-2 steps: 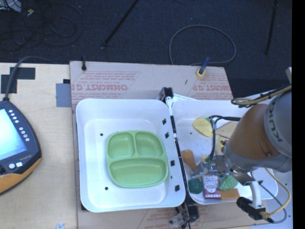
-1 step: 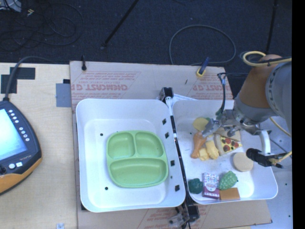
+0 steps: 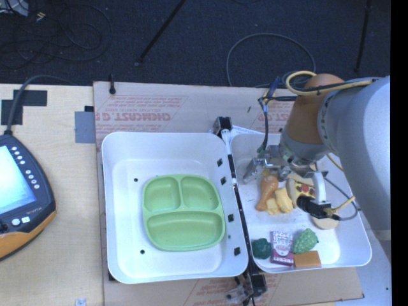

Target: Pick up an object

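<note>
Here the big grey arm [image 3: 357, 139] comes in from the right and bends down over the right bin [image 3: 357, 247], with its orange band [image 3: 312, 110] just above the wrist. The two white bins sit side by side on the bench, and the left bin [image 3: 121, 234] has a green plate [image 3: 183, 210] with three parts lying flat in its middle. The gripper [image 3: 271, 166] hangs low in the far half of the right bin, just above a small heap of toy food. Nobody can tell from this view if its jaws are wide or narrow, because the wrist hides them, and nothing is seen held between them. Right under it lies an orange piece [image 3: 268, 192], shaped a bit like a chicken leg, and a yellow piece [image 3: 282, 202] touches it on the right. At the near end of the bin, well apart from the gripper, sit a bumpy light green fruit [image 3: 306, 240], a little red and white box [image 3: 281, 244], a dark green lump [image 3: 261, 247] and a flat orange block [image 3: 308, 259]. The step in hand looks like the reach down to grab, not the lift. The orange piece seems the likely pick, since it is nearest. Next the gripper would need to go down so one finger is on each side of that piece, squeeze it, and then go straight up. The yellow piece beside it may get in the way or get pushed.
</note>
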